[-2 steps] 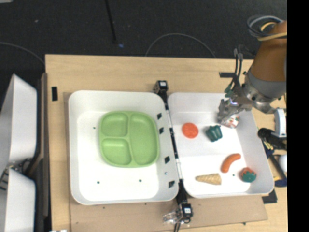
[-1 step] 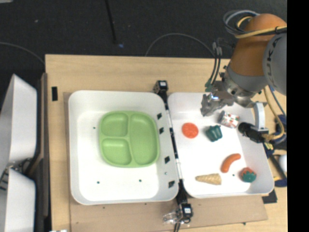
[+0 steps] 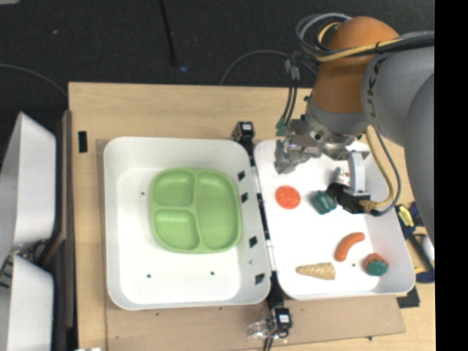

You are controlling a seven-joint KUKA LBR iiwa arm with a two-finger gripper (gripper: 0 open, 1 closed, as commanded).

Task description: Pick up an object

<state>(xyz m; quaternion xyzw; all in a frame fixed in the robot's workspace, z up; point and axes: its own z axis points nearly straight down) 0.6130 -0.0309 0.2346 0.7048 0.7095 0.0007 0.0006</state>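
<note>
Whether the gripper is spread or closed cannot be told. A cone lies by the right bin's front edge. Beyond it is a red disc, just short of the gripper at the far-left corner. Descending there risks striking the wall and grasping nothing.

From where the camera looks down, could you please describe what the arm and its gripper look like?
The arm is bulky and rounded: smooth grey links with a glossy orange band above the wrist. Dark cables loop over the orange section and run down the wrist's side. Below sits a grey metal flange, and under it the gripper, a compact grey metallic block with darker parts. No lettering can be made out.
</note>
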